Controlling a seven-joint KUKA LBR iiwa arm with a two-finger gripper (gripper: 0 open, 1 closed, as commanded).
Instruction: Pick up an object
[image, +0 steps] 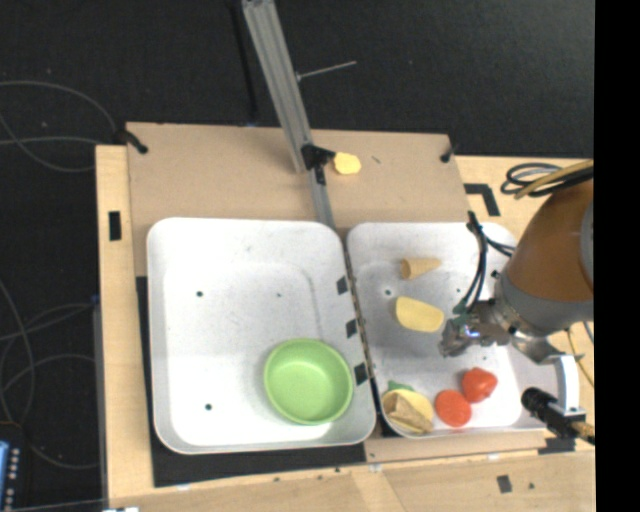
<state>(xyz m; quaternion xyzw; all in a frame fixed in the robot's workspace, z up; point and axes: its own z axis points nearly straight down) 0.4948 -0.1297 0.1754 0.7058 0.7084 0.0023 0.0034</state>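
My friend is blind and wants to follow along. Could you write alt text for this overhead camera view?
A grey and orange robot arm reaches from the right into the right white bin, its gripper beside a yellow piece, with a tan cone and two red items nearby. The left bin holds a green bowl.

Arm (555, 262): cut off toward the frame's right, only the orange band and grey wrist in shot; it covers the right wall of the right bin (425, 240).

Gripper (462, 335): small, dark and blurred, just right of the yellow piece (419, 314); the jaws' spacing can't be made out.

Tan item (408, 409) at the right bin's front-left corner: overlaps something green (398, 387), mostly hidden, kind unclear.

Metal pole (283, 90): runs out past the top edge, behind the right bin.

Cables (40, 130): left of the tabletop (230, 170), cut by the left edge.

Blue object (8, 465): bottom-left corner, cropped, unidentifiable.
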